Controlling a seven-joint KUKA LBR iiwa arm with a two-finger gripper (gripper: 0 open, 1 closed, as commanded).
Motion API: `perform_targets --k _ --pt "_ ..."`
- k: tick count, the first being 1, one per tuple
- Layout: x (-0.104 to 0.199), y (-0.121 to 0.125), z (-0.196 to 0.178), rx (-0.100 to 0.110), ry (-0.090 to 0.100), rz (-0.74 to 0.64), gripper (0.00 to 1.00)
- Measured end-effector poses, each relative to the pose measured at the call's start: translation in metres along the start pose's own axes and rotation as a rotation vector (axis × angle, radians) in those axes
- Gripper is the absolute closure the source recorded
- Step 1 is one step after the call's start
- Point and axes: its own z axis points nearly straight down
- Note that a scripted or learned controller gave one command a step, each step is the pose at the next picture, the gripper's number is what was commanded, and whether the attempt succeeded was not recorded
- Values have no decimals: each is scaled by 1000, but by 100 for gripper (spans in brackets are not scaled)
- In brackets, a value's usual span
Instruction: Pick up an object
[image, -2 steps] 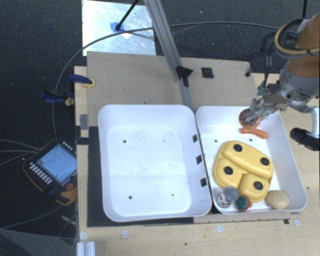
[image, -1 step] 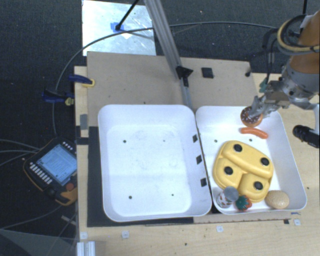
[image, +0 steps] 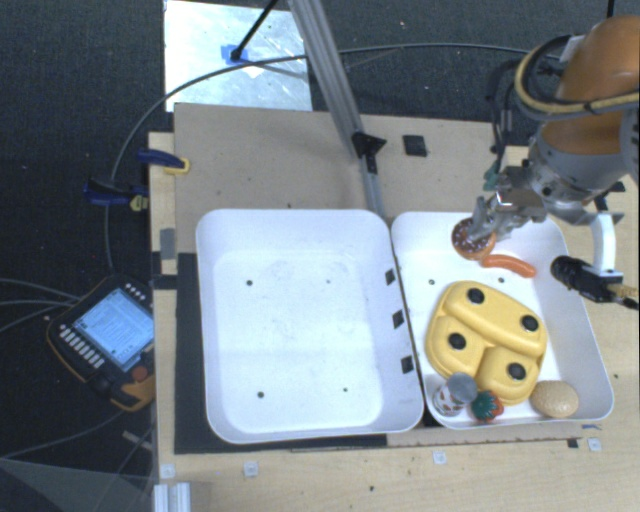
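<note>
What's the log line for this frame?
gripper: over right bin, far end, at brown disc | grasp: unclear | sausage, yellow toy: untouched

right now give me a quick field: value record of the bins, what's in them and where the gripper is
left bin: bare white floor
right bin: holds all the objects
largest object: yellow moulded piece with dark holes, middle of bin
far end: brown round object, orange sausage-shaped object beside it
near edge: grey round object, green ball, tan stone-like lump
gripper: over the brown round object, grasp unclear
</note>
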Motion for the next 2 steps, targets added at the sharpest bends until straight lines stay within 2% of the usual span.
perform_targets --k 1,2 --pt "40 -7 7 0 -1 2 100" --pt "86 -25 26 2 1 0 100"
